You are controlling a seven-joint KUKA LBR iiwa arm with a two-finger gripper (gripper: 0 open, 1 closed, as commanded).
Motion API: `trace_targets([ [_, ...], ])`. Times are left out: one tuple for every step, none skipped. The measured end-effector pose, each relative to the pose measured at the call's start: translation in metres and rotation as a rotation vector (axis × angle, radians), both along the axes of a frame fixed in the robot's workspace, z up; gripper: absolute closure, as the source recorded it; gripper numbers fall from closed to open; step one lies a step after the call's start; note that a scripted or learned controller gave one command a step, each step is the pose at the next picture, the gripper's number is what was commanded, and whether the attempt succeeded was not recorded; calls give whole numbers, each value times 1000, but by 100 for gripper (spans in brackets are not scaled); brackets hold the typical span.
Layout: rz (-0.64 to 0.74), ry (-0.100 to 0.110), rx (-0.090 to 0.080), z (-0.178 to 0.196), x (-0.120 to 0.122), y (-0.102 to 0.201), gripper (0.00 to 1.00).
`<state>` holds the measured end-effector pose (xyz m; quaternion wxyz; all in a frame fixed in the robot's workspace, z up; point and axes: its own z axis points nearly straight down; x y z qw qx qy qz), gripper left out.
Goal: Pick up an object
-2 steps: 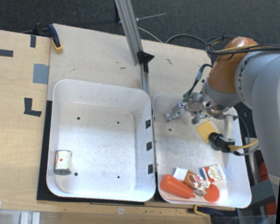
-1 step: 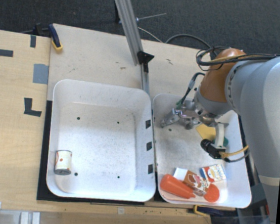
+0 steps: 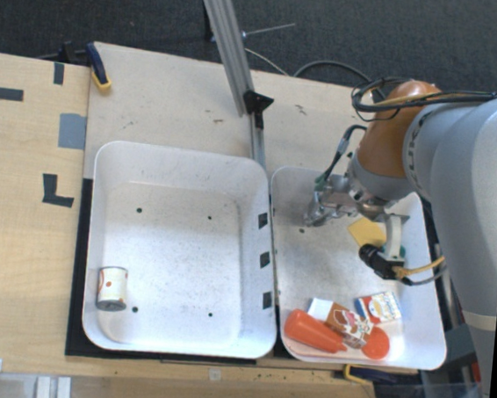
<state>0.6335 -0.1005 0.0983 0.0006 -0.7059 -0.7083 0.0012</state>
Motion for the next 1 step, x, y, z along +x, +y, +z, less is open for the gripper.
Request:
trace_targets([
  [-3,-5,0,52,-8,-4,100],
])
